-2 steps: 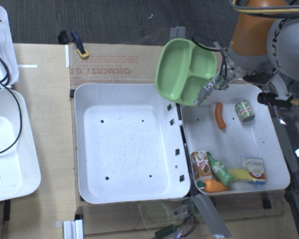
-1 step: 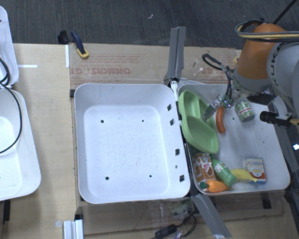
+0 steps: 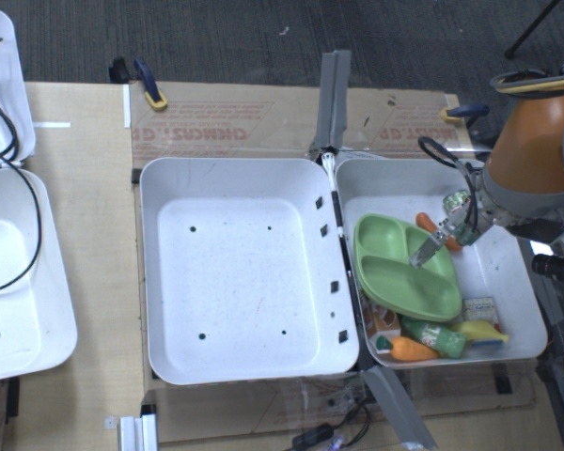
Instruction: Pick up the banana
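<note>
The banana (image 3: pixel 480 329) is a small yellow piece lying near the front right corner of the right bin (image 3: pixel 519 280). It sits beside a green bottle (image 3: pixel 439 338). My gripper (image 3: pixel 427 250) reaches in from the right and hangs over the green divided plate (image 3: pixel 404 285), well behind and to the left of the banana. Nothing shows held in it.
An orange carrot (image 3: pixel 412 349) lies at the right bin's front edge, and a small printed box (image 3: pixel 479 306) sits just behind the banana. Another orange item (image 3: pixel 425 222) lies behind the gripper. The left bin (image 3: pixel 160 252) stands alongside, past a grey divider post (image 3: pixel 334 101).
</note>
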Robot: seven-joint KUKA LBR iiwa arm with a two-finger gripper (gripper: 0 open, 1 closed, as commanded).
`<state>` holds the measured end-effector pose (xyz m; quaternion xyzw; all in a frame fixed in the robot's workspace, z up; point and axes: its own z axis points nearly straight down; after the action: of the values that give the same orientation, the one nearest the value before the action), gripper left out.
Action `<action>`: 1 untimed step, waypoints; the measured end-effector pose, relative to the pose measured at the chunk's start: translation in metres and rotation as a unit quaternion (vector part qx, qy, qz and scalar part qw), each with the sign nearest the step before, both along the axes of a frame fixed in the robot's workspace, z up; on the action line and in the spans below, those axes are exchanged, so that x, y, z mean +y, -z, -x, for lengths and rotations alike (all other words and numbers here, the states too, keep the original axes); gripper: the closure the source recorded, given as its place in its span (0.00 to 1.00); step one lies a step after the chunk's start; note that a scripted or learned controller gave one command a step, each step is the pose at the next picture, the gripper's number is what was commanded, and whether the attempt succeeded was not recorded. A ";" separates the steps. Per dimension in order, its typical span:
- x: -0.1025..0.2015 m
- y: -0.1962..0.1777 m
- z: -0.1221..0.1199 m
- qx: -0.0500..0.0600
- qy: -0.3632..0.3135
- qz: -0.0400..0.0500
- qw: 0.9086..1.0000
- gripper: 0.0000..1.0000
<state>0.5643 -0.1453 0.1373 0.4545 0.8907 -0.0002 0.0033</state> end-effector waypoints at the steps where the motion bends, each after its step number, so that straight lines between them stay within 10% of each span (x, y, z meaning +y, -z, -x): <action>1: 0.033 0.020 0.028 -0.003 -0.060 0.001 0.998 0.00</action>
<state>0.5366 -0.1125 0.1171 0.4004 0.9163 0.0000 0.0066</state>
